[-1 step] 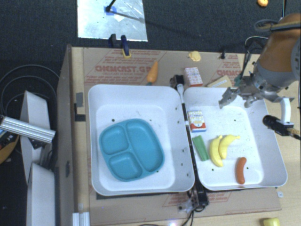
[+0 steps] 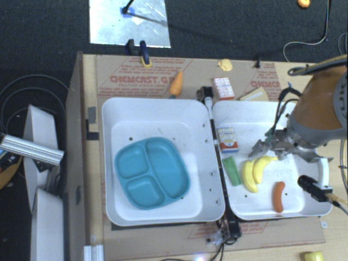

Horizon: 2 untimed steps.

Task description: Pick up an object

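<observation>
Two white bins side by side on the bench. Left bin (image 2: pixel 117 118): a blue divided tray (image 2: pixel 152 172) lying flat. Right bin (image 2: pixel 255 110): small carton (image 2: pixel 227 138) by the dividing wall, green block (image 2: pixel 231 170) just below it, yellow bananas (image 2: pixel 254 172) beside that, red sausage (image 2: pixel 278 196) toward the front. Grey arm (image 2: pixel 321 110) in from the right, gripper (image 2: pixel 266 147) low over the bananas' upper end. Carrot (image 2: pixel 176 84) and another small box (image 2: pixel 223 88) on the cardboard behind the bins.
</observation>
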Each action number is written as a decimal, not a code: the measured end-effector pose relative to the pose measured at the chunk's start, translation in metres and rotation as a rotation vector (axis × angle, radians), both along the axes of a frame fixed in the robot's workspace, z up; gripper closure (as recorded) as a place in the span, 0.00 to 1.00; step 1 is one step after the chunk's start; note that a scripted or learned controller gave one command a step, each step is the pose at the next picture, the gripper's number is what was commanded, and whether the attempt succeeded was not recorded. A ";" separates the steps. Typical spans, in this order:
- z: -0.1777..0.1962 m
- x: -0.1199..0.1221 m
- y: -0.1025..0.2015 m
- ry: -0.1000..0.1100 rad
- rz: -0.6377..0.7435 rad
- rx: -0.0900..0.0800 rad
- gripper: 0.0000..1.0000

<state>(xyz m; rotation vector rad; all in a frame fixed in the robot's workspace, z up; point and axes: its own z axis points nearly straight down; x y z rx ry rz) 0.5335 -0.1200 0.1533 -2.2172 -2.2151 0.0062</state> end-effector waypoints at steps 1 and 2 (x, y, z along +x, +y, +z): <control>-0.070 -0.028 0.028 -0.012 0.000 0.000 0.00; -0.055 -0.025 0.027 -0.019 0.003 -0.001 1.00</control>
